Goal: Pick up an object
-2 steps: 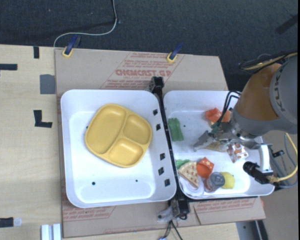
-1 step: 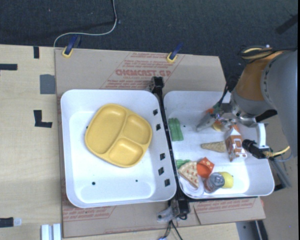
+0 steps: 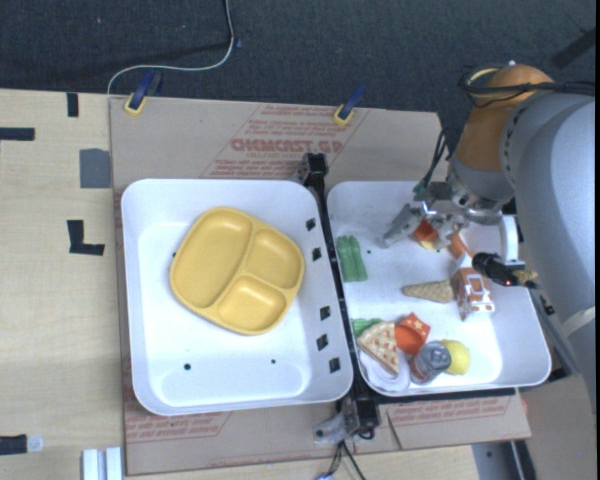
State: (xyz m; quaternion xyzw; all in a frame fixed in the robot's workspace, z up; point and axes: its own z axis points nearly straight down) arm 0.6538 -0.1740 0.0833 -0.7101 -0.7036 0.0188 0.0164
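My gripper [image 3: 426, 234] is low over the upper part of the right bin [image 3: 520, 368], its fingers spread apart. A small orange-red toy [image 3: 425, 232] lies between the fingers, and I cannot tell whether they touch it. The same bin holds a green piece [image 3: 351, 258] by its left wall, a waffle cone [image 3: 430, 290], and an orange and white carton [image 3: 472, 294]. Along its front lie a pizza slice [image 3: 378, 343], a red piece [image 3: 412, 332], a grey can [image 3: 432, 360] and a yellow lemon [image 3: 457, 355].
The left bin [image 3: 150, 368] carries a yellow divided plate [image 3: 238, 269]. The arm's grey body with its orange band [image 3: 490, 128] leans over the right bin's right side. Both bins rest on a cardboard sheet [image 3: 280, 138] clipped at the back.
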